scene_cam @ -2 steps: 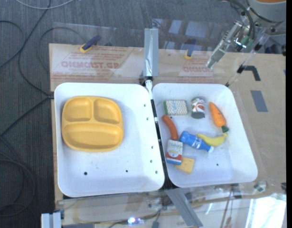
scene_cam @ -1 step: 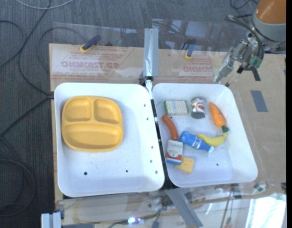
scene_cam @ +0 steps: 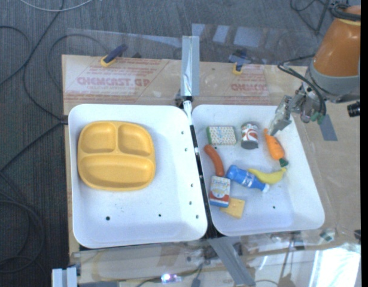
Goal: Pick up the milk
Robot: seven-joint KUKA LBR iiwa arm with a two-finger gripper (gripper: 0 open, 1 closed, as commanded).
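Gripper [scene_cam: 278, 124] sits at the right bin's [scene_cam: 303, 211] upper right, just above the top end of the carrot [scene_cam: 274, 146]. Finger spacing: cannot tell, tips too small and blurred, merge into one pale wedge. Nothing visibly between them. Arm's orange band [scene_cam: 339, 46] up-right of gripper, cut off by frame edge; grey wrist below it partly cropped too.

Carrot directly below gripper, orange with green end pointing down. Can [scene_cam: 250, 135] just left of gripper, red and white label, print unreadable. Further left a green-patterned packet [scene_cam: 222, 135], flat. Banana [scene_cam: 269, 175] below the carrot, touching or nearly touching the blue bottle [scene_cam: 245, 177], white cap end toward banana. Sausage [scene_cam: 214, 159] down-left, red-orange, angled.

Milk [scene_cam: 219, 191]: small carton, white with red and blue print, lying well below-left of gripper near the bin's left wall, apart from gripper. Lower corner touches or overlaps the yellow cracker [scene_cam: 235, 207]; exact contact unclear.

Far left of gripper, left bin [scene_cam: 130, 223] holds a yellow divided plate [scene_cam: 116, 155], three compartments. Cables [scene_cam: 28, 70] on floor beyond bench, ends cut off.
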